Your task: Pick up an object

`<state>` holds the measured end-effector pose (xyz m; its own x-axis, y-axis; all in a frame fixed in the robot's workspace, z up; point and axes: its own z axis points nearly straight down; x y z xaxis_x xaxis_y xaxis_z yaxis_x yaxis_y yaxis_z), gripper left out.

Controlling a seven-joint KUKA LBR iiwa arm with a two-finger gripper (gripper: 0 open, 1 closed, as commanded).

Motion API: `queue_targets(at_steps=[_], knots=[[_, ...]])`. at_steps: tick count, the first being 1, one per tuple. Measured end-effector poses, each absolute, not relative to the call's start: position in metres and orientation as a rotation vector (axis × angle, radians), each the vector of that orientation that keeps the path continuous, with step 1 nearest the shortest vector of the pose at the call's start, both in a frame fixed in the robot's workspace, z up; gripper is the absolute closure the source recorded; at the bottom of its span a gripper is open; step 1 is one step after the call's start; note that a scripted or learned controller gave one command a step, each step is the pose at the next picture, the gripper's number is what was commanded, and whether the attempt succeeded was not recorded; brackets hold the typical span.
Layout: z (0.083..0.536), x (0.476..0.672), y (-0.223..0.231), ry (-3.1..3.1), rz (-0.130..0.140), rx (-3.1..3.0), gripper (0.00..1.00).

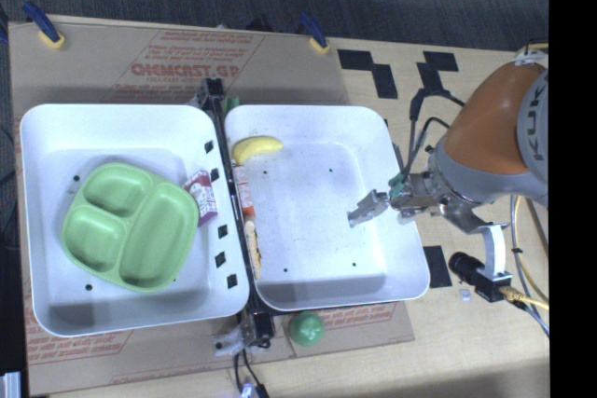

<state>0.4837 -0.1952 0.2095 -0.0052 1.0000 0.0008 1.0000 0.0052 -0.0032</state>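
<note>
Camera view shows the likeliest target, a yellow banana [256, 147], lying on its side in the right bin [317, 289], up against that bin's far-left corner and close to the divider where the two bins meet. It lies apart from the gripper [367, 209], which hovers over the right half of the same bin with bare white floor between them. The fingers appear slightly parted with nothing between them, though the view is blurred there and the gap is hard to judge.

To do the step well, the arm should carry the gripper across toward the far-left corner, turn the wrist so the fingers straddle the banana across its narrow width rather than along its curve, and descend only once centred. The nearby bin wall leaves little room on the far side, so a slight approach from the open floor side looks safer than a straight drop against the rim.

Other candidates exist. A small red-and-white packet [201, 192] lies in the left bin [42, 228] beside a green divided plate [131, 226], and another thin wrapper [244, 197] lies along the right bin's left wall. A green ball [305, 327] sits outside on the cardboard [187, 61], in front of the bins.
</note>
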Motion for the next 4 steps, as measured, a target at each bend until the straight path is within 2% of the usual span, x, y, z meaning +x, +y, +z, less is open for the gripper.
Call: queue_targets(at_steps=[1, 2, 4], knots=[[0.21, 0.484, -0.195, -2.225, 0.003, -2.214, 0.0], [0.103, 0.475, -0.211, -2.225, 0.004, -2.21, 0.0], [0.092, 0.623, -0.205, -2.227, -0.001, -2.215, 0.0]])
